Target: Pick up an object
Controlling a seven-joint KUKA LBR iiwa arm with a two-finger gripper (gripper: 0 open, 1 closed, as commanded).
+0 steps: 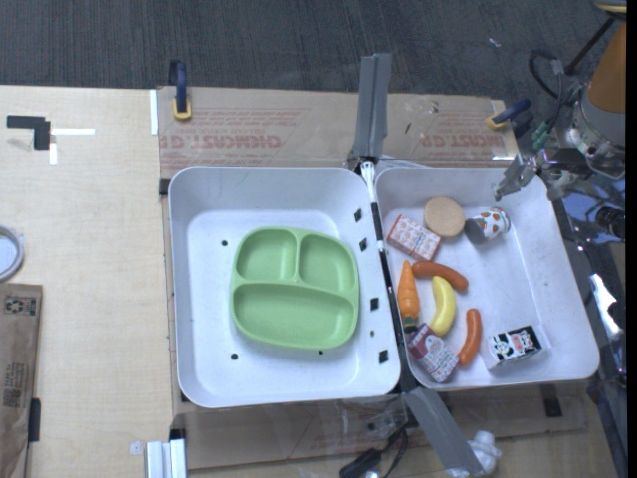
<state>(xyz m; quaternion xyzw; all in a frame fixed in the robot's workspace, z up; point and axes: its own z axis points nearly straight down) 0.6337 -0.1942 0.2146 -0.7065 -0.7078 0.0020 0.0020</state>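
Hovering at the right bin's (572, 297) far right corner, the gripper (518, 179) was apart from every item; finger spread could not be told. Nearest lay a cup (488, 224) and cookie (444, 216); descending squarely over one seemed best.

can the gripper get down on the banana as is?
Probably yes. The banana lies uncovered in the right bin, though a carrot and sausages crowd it. The gripper sits at the bin's far corner.
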